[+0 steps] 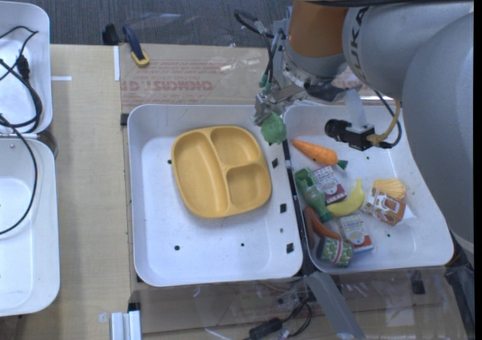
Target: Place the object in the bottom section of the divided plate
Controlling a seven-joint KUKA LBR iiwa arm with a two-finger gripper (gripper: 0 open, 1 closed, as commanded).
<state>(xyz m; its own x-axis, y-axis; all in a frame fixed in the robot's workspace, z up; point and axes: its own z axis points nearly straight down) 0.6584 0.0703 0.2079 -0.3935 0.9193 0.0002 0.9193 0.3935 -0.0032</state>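
The gripper (267,114) is pinching a small green object (273,130) over the rim between the two bins, at their far edge, and should be carrying it left to the yellow divided plate (221,170), releasing low over its bottom section.

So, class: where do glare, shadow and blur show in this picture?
Camera view: window glare whitens the floor along the top edge; the arm casts a soft shadow into the right bin; the yellow divided plate is evenly lit and sharp; the green object at the tool looks slightly soft.
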